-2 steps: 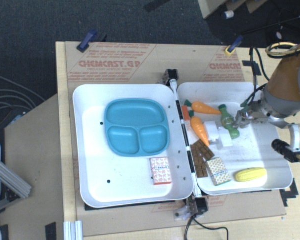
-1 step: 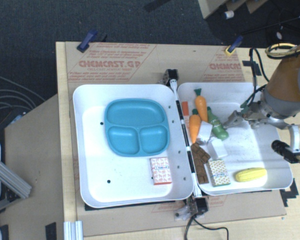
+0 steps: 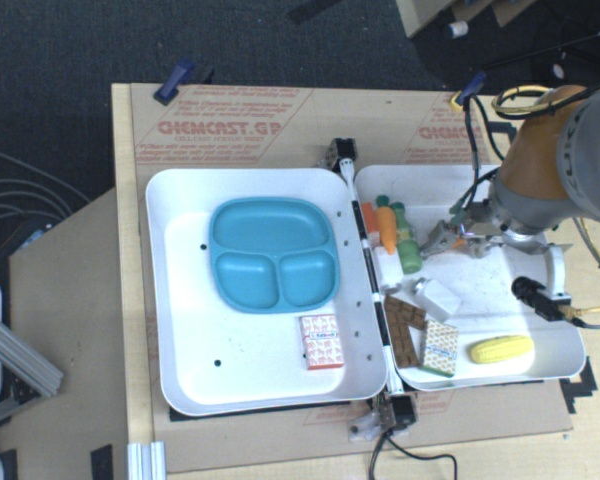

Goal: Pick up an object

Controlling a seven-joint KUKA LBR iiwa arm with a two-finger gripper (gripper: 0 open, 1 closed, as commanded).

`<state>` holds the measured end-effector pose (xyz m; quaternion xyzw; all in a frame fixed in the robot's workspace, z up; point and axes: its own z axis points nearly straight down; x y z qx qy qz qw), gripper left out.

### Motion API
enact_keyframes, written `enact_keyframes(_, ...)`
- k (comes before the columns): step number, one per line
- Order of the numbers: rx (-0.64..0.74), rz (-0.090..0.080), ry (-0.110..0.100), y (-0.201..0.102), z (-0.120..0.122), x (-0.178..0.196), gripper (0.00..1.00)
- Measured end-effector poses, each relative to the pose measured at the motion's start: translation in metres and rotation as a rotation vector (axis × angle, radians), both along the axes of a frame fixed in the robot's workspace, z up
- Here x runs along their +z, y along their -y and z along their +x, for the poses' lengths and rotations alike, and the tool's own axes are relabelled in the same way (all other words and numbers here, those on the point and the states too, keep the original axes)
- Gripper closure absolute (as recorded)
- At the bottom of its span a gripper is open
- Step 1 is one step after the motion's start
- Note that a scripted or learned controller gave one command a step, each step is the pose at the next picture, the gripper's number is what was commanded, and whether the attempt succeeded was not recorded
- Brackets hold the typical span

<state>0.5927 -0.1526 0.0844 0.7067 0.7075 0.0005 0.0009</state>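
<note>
My gripper hangs low in the right bin, near its back middle, with the orange-banded arm behind it. Just to its left along the bin's left wall lie an orange carrot-like piece and a green piece. In front of the gripper sits a small white block. A brown bar, a patterned packet and a yellow corn cob lie at the bin's front. Nothing is seen held in the gripper.
The left bin holds a blue divided plate and a small red-and-white box near its front right. A black clip sits where the two bins meet at the back.
</note>
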Motion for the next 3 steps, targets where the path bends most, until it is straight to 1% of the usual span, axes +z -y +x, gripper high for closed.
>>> enact_keyframes(1, 0.001, -0.002, 0.002, 0.0, 0.0, 0.01, 1.0)
enact_keyframes(2, 0.001, -0.002, 0.002, 0.0, 0.0, 0.01, 0.0)
enact_keyframes(3, 0.002, -0.004, 0.005, 0.0, 0.001, 0.02, 1.0)
